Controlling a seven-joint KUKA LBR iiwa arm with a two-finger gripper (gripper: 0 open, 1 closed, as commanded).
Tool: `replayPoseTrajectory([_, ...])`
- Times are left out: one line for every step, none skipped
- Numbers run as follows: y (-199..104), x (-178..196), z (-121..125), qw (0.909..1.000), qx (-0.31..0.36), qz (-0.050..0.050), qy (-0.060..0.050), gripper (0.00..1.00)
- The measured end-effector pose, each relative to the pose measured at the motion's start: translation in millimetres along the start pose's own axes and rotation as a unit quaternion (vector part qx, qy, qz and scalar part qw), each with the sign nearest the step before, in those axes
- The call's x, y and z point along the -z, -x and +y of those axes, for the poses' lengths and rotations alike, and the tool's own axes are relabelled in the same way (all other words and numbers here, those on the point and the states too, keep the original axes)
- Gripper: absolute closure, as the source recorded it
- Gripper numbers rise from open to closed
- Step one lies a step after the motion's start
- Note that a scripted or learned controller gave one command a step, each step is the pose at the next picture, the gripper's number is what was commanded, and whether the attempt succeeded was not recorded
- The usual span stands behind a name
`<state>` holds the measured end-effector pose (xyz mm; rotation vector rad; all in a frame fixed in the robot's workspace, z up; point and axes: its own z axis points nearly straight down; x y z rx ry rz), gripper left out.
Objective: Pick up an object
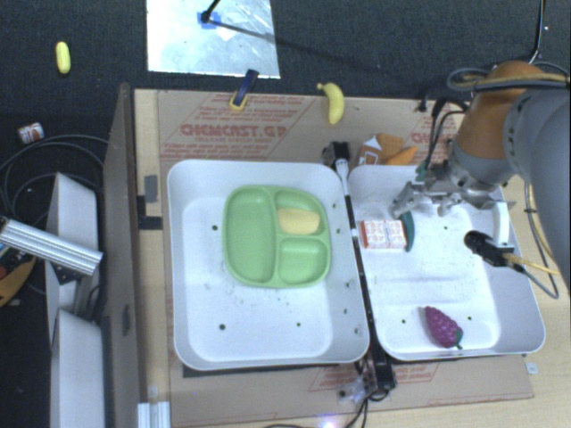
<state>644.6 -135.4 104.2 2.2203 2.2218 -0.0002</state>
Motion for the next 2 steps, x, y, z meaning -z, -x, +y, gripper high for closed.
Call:
replayPoseTrajectory([5, -20, 9, 1.0000, 0.002, -0.001, 0.001, 0.00])
replayPoseTrajectory([5, -8, 10, 1.0000, 0.003, -0.001, 0.003, 1.00])
